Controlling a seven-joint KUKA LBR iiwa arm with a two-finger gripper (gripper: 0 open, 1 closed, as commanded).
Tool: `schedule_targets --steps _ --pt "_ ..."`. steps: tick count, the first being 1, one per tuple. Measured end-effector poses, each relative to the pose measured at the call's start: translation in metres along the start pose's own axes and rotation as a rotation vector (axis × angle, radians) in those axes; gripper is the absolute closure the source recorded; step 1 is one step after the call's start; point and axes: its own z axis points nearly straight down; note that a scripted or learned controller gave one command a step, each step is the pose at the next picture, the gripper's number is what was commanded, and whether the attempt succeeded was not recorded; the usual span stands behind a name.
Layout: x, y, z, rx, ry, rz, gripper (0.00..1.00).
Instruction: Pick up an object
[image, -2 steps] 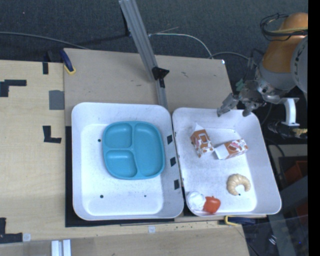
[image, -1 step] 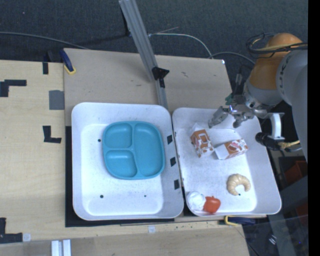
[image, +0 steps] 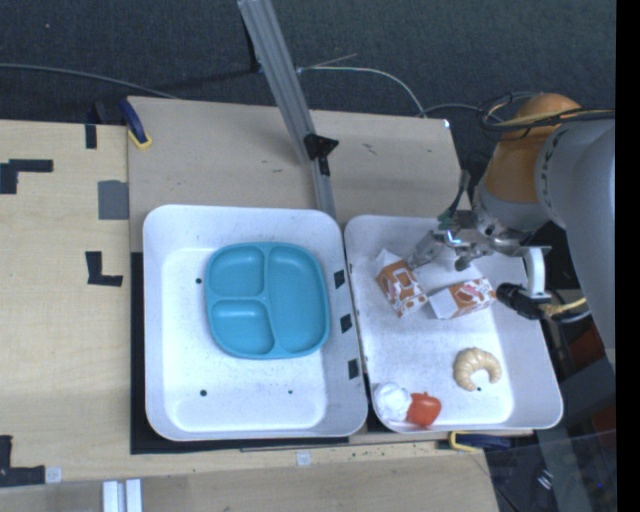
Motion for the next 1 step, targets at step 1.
schedule_targets --steps 1 --pt "0.0005 0.0016 -0.0133 -0.005 0.0 -0.001 1.0"
